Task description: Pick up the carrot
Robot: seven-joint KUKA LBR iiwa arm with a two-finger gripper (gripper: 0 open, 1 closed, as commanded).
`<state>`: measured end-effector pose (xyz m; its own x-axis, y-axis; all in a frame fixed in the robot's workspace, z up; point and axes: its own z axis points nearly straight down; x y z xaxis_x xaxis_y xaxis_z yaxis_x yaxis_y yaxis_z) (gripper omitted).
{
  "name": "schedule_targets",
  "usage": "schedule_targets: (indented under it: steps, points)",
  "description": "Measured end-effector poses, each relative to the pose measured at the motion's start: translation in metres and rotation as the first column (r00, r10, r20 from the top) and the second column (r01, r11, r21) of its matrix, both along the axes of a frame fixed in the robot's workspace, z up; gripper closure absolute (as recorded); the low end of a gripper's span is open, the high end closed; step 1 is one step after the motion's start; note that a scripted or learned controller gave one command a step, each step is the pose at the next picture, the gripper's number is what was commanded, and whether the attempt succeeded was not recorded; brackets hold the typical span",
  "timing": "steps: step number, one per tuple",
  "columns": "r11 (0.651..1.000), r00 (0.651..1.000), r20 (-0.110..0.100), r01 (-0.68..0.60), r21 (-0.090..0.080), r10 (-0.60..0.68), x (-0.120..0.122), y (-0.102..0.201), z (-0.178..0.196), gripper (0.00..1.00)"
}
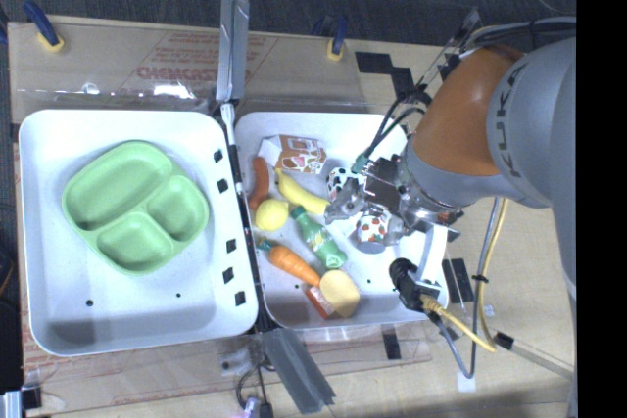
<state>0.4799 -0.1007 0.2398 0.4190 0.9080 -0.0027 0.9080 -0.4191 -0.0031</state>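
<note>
The carrot (294, 263), orange with a green stub at its left end, lies slanted in the lower left of the right bin (392, 127). It sits between a green bottle (321, 241) and the bin's left wall. My gripper (345, 202) hangs over the middle of the right bin, up and to the right of the carrot and apart from it. It is close to a banana (302, 194) and a black-and-white spotted ball (339, 178). The grey arm with its orange band (470, 127) covers the bin's right side.
Around the carrot lie a lemon (271, 215), a sausage (261, 179), a pale potato-like piece (340, 290) and a printed packet (302, 154). A small strawberry-patterned cup (372, 230) sits under the wrist. The left bin (49, 308) holds a green divided plate (137, 206).
</note>
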Motion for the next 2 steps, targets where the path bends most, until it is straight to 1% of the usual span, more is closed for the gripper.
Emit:
schedule_targets:
  steps: [1,2]
  points:
    - [0.952,0.952,-0.004,-0.305,0.006,0.305,-0.005,0.01,-0.103,0.0]
    - [0.897,0.897,-0.002,-0.442,0.007,0.442,0.007,0.01,-0.151,0.0]
